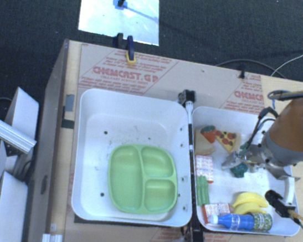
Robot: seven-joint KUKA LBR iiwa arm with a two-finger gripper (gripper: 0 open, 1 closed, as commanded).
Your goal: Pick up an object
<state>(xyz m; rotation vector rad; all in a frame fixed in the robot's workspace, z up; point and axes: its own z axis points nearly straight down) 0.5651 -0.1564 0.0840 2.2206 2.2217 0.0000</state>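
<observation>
Overhead slanted view of the bench (147, 69), which carries two shallow white bins side by side. The left bin (94, 109) holds a light-green divided plate (143, 178) with three compartments, lying flat, well apart from the arm. The grey arm with its orange band (291, 123) reaches in over the right bin (252, 122), and the gripper (239, 162) is lowered near the bin's middle. A small dark teal object (239, 170) lies directly at the fingers, touching or just under their tips; whether the fingers are spread or pressed together cannot be told, nor whether they pinch this object, and its shape is too compact to give a long axis. Just up and left of the fingers lies a toy pizza slice (224, 138), its point directed toward the fingers. Further left, a small red-and-white packet (204, 165) lies above a green stick-shaped item (203, 190) whose long axis runs along the bin's left wall. Below the fingers a yellow banana (250, 202) lies crosswise, and beneath it a blue-capped bottle (241, 221) lies on its side along the near wall, cap toward the left.
</observation>
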